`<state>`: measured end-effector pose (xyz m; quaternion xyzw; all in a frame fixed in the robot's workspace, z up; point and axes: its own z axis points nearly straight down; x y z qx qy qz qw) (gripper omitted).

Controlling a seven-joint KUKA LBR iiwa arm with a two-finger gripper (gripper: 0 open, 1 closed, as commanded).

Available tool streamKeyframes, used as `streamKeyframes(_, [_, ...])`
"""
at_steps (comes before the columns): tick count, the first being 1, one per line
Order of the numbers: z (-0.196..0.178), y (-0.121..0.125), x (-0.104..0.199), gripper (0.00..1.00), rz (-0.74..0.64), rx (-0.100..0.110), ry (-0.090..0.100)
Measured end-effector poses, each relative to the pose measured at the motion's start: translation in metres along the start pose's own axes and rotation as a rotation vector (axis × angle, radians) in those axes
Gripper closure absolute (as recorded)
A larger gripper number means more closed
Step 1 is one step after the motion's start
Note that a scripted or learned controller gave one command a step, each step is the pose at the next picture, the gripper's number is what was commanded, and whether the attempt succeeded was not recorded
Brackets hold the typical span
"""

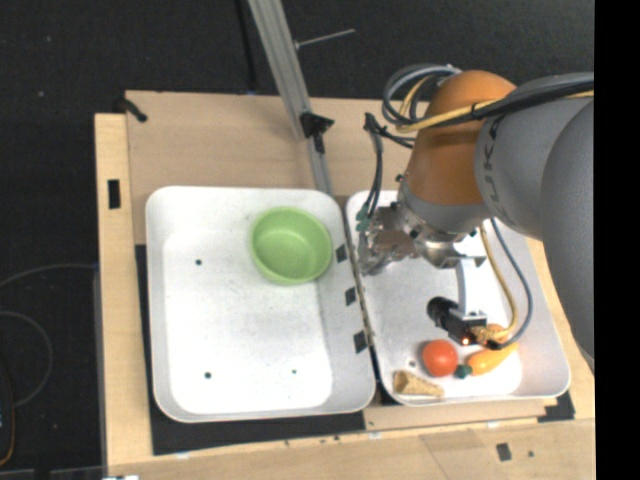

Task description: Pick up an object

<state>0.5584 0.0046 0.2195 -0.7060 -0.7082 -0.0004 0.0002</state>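
Grey arm w/ orange band (470,148) comes in from the right and covers most of the far half of the shallow white right bin (400,313), so the bin's floor there is hidden. The pincer (372,248) sits low under the wrist, at the right bin's left wall near the far corner, just beside the divide btwn the two bins. It's dark, small and seen from above, so can't tell if it's open or shut, or whether it has hold of anything.

Loose items in the right bin are all at the near edge, well apart from the pincer:
- small round red tomato-like ball (438,357), smooth.
- orange-yellow curved pepper-like piece (492,359), just beside the ball on its right, green bit at the end facing the ball.
- tan wedge-shaped piece (418,385), at the near wall, in front of the ball; texture too small to make out.

Shallow white left bin (240,348) has a round green plastic bowl (291,246), upright, in its far right part, near the divide. Both bins rest on the pale wood table (200,138).
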Motion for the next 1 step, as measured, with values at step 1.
streamKeyframes(1, [-0.0032, 0.0131, 0.0549, 1.00, 0.000, 0.001, 0.000])
